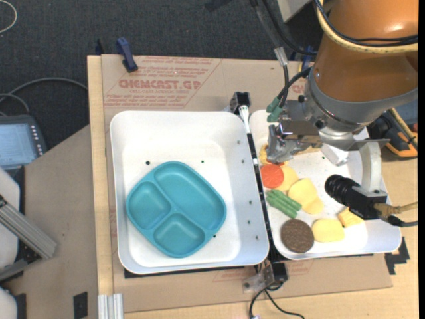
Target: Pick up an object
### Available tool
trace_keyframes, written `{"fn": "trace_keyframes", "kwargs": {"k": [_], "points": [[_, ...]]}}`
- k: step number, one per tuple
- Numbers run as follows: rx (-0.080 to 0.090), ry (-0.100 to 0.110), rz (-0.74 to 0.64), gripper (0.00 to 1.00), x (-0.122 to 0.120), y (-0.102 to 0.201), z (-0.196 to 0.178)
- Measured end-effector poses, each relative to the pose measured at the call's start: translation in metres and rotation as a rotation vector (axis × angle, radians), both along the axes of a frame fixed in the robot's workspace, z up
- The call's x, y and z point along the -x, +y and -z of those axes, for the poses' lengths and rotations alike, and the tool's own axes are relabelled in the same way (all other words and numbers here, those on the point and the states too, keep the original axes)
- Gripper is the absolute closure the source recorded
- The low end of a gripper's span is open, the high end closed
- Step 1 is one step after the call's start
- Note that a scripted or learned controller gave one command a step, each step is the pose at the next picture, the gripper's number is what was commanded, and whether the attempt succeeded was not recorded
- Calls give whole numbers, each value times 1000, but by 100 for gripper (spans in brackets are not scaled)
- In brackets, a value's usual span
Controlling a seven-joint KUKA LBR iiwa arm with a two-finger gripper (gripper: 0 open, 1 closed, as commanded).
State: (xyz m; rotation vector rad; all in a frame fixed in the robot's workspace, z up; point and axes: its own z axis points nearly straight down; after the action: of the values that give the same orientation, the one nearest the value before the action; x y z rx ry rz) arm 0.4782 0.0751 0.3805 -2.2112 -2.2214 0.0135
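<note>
Hovering low in the right bin (pixel 382 244), the gripper (pixel 279 153) sits just above the orange round piece (pixel 271 175); finger state cannot be determined. Left bin (pixel 133 128) holds a teal divided plate (pixel 175 208). Both bins rest on a cardboard sheet (pixel 166 82) printed "CHEMCAST", over dark carpet (pixel 60 18)

Toy foods crowd the right bin (pixel 382 241): orange tomato (pixel 271 176), green beans (pixel 283 203), brown cookie (pixel 296 235), yellow pieces (pixel 327 230).

Teal divided plate (pixel 175 208) in the left white bin (pixel 126 131), blue clamp (pixel 126 54) at eleven o'clock, screen (pixel 20 141) at nine o'clock
</note>
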Motion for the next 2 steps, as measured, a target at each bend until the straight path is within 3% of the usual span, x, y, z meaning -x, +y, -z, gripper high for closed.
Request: {"fn": "trace_keyframes", "kwargs": {"k": [1, 2], "points": [[1, -17, 12, 100, -1, -71, -32], [-7, -22, -10, 100, -4, 53, -104]]}}
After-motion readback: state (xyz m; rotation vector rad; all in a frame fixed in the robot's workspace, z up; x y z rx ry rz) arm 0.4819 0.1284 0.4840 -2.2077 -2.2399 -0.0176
